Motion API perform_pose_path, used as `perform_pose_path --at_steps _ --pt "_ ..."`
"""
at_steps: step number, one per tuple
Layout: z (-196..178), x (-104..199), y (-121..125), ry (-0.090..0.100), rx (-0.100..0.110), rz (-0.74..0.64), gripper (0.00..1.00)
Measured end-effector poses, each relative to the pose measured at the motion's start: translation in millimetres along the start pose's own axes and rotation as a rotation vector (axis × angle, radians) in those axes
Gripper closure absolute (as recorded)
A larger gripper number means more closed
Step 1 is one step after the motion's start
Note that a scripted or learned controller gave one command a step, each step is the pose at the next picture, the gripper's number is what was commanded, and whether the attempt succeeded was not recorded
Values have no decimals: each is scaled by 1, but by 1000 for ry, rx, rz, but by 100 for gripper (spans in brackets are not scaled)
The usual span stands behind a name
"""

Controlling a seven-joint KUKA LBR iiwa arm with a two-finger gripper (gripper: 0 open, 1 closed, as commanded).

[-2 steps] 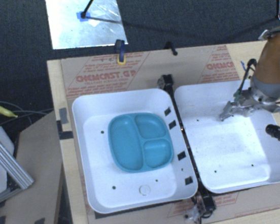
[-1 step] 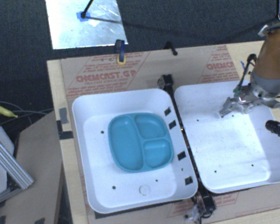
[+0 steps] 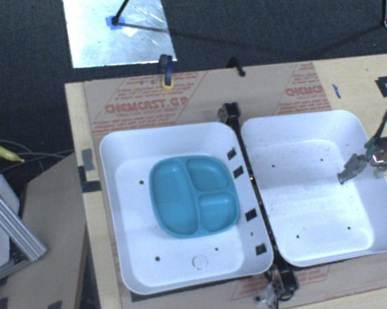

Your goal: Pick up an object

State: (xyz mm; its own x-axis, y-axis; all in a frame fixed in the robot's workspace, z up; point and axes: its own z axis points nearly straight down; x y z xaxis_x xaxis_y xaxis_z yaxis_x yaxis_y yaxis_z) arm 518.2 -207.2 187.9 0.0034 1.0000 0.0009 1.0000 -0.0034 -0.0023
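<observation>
While the arm reaches in from the right, the gripper (image 3: pixel 351 169) is seen low over the right-hand white bin (image 3: pixel 304 132), near that bin's right wall. Whether it is open or closed cannot be told, since its tip is small and blurred; nothing can be made out in its grasp. The only object that lies in either bin is a blue divided plate (image 3: pixel 193 195), which is set flat in the middle of the left-hand white bin (image 3: pixel 127 159), well apart from the gripper. Three compartments are moulded into the plate: one long one on its left and two smaller ones on its right. A small clear disc (image 3: pixel 200 261) is seen on the floor of the left bin, just below the plate. Both bins are borne by a brown board (image 3: pixel 144 100) printed with red lettering.
</observation>
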Motion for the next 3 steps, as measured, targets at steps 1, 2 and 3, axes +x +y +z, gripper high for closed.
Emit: perform_pose_path --at_steps 1,2,3 --pt "108 0 -33 -2 -2 -2 0" --pt "103 64 34 0 -9 -15 0" --pt "104 33 3 -1 -2 -2 0"
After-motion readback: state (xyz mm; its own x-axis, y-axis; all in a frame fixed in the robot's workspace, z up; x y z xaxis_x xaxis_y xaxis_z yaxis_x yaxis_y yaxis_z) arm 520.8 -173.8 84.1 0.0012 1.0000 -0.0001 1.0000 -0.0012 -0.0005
